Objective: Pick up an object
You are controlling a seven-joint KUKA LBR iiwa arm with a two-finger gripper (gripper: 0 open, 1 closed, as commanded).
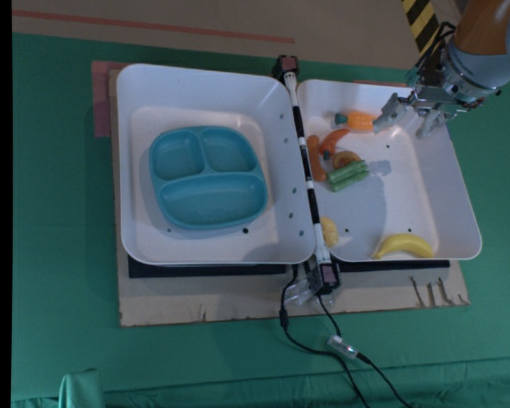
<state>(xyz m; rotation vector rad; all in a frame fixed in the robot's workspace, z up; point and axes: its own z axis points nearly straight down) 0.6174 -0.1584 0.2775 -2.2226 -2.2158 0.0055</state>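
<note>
Orange-banded and grey, the arm [484, 32] leans in from the upper right, wrist tilted down over the right bin [442, 202]. Its gripper [408, 119] hangs with fingers spread wide, nothing between them, just right of the toy carrot [357, 121]. Nearby lie a green vegetable [348, 175] and, along the bin's front edge, a banana [403, 246]. The left bin [136, 92] carries a blue divided plate [207, 177].

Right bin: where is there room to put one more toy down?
The right bin has bare floor in its middle, between the green toy and the far right wall, above the banana. It is crowded by the divider: orange pieces and the carrot-like toy cluster there, near the gripper. The teal plate takes up most of the left bin.
</note>
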